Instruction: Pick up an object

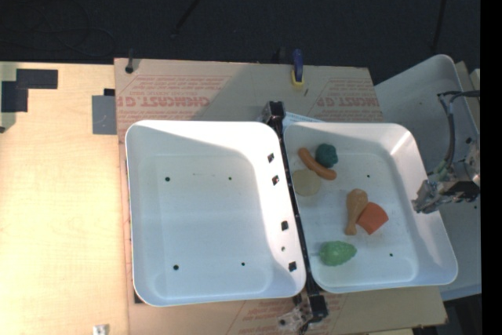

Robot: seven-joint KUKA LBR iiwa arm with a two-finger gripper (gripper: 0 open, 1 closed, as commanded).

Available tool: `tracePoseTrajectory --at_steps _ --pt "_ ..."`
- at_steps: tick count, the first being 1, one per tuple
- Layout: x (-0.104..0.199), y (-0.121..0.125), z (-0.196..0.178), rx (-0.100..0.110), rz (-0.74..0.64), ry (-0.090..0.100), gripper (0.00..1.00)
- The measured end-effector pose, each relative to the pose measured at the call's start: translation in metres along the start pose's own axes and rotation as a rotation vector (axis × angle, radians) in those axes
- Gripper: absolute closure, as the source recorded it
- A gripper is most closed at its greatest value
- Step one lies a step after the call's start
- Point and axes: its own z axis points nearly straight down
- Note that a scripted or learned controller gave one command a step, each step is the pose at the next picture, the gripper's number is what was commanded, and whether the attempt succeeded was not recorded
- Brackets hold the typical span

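Gripper (430,200) hanging over the right rim of the right bin (423,169), its state impossible to tell, nothing visibly between its tips; right bin holding a teal lump (326,154) and orange sausage (316,164) near its far left corner, a tan piece (355,209) touching an orange block (373,218) mid-bin, a green lump (337,253) near its front edge; left bin (157,278) lying alongside.

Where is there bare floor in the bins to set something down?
The left bin is bare wall to wall. In the right bin, room lies along the right wall and front right corner. Crowded: its left half, around the orange block and green lump.
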Motion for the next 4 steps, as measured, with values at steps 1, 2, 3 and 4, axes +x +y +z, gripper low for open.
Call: tracePoseTrajectory --at_steps 1,2,3,4 --pt "-0.009 -0.012 -0.221 -0.025 -0.005 -0.008 1.00" --pt "0.006 0.014 -0.141 -0.002 -0.006 0.000 1.00" --pt "-0.015 0.043 0.043 0.001 -0.005 0.002 1.00" --pt "0.059 0.062 -0.117 -0.022 -0.013 -0.003 1.00"
